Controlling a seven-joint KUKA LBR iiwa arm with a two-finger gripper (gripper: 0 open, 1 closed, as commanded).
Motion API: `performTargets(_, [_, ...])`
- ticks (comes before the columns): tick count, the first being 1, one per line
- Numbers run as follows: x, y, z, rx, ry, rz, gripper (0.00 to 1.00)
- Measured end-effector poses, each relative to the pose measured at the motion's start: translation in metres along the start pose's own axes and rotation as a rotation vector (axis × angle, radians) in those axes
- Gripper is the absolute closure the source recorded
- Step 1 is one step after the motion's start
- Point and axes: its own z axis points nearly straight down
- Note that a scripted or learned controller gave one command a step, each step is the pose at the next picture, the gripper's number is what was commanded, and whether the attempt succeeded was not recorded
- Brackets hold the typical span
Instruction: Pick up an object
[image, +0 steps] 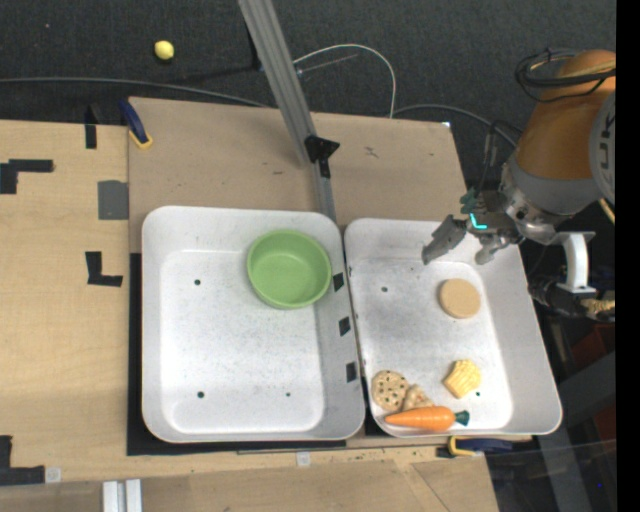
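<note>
Flat round tan disc, cookie-like (460, 298), lies in the right-hand white bin (400, 330), just below the two-finger gripper (464, 243) and a bit toward the bin's near side; round, so no long axis to align. Gripper hangs over the bin's far end, fingers spread apart, nothing between them, probably clear of the floor. Farther off: yellow chunk (461, 378), orange carrot (424, 419). Green bowl (289, 268) sits in the other bin.

wooden bench (60, 330), two white bins (170, 330)
</note>
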Motion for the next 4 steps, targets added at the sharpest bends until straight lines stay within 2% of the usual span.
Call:
performTargets(1, [-0.002,-0.005,0.064,0.007,0.0,0.002,0.0])
performTargets(2, [-0.001,-0.016,0.119,0.006,0.0,0.002,0.0])
performTargets(3, [-0.001,-0.016,0.159,0.0,-0.001,0.001,0.0])
performTargets(4, [0.0,-0.016,0.149,0.0,0.0,0.0,1.0])
